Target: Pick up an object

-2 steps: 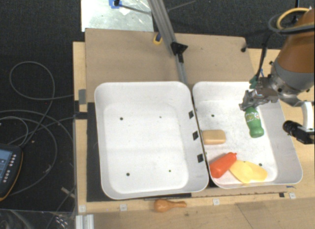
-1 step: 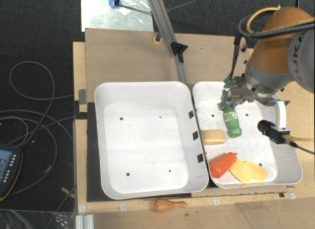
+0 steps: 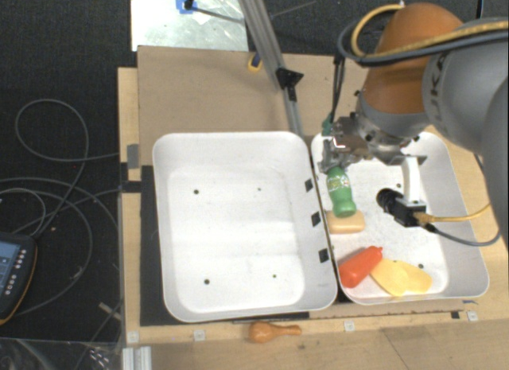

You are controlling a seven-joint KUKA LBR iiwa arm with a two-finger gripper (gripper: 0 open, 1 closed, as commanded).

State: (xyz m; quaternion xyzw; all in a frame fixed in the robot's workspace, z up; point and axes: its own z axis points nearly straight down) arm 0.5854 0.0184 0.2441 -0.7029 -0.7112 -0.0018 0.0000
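While I'm hovering tool point(image 3: 343, 152) over right bin point(image 3: 461, 201), green bottle point(image 3: 340, 189) lying just below it, long axis twd wrist; finger state: can't tell.

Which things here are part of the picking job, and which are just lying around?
Part of the job:
- tool, above the green bottle
- green bottle, in the right bin
- tan block
- red piece
- yellow piece

Lying about:
- left bin
- orange item on the bench, in front of the bins
- cables on the floor
- handheld pendant
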